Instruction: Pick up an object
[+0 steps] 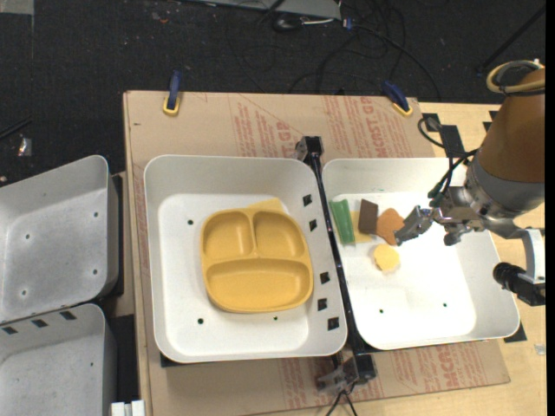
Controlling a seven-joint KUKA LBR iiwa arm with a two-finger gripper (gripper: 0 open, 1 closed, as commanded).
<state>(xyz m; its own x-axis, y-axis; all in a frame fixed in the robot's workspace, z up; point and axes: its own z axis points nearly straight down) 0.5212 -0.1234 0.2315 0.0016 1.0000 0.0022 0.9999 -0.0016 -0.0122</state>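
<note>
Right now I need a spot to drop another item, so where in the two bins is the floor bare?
The right bin is bare in its near half, below the yellow piece. Its far left corner is crowded: green block, brown block, orange piece, with the gripper beside them. In the left bin, the yellow tray leaves just a border.

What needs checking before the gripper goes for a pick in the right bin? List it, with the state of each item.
1. Targets in the right white bin: green rectangular block, brown block, orange rounded piece, yellow round piece present: ok.
2. Gripper near the targets, beside the orange rounded piece: ok.
3. Finger opening: cannot tell.
4. Object held: cannot tell.
5. Targets separated: not ok; brown block and orange rounded piece touch or overlap.
6. Yellow divided tray sits in the left white bin, away from the pick: ok.
</note>
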